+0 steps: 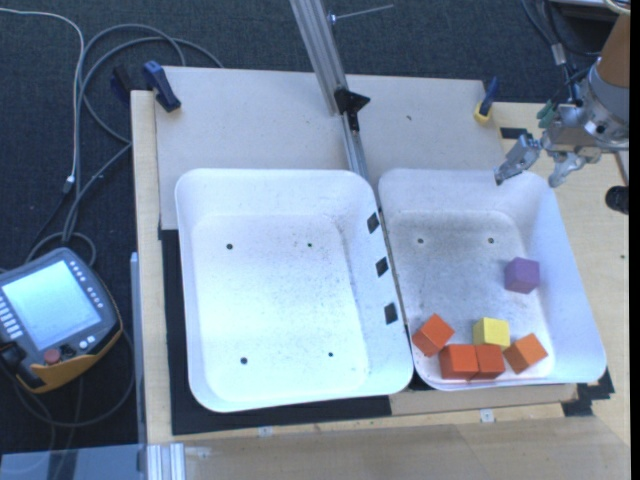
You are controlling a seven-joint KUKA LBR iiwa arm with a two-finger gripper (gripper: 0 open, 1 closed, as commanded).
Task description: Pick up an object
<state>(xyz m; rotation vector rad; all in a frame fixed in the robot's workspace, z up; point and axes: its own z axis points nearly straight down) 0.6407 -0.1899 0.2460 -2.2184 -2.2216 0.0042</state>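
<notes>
Sitting alone in the right bin [560, 268], a small purple block [521, 274] lies below the open, empty end effector [538, 168].

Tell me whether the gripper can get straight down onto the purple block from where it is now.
Probably yes. The purple block sits alone on the right bin floor, apart from the orange and yellow blocks, with nothing above it. The gripper, fingers spread, hovers over the bin's far rim.
</notes>
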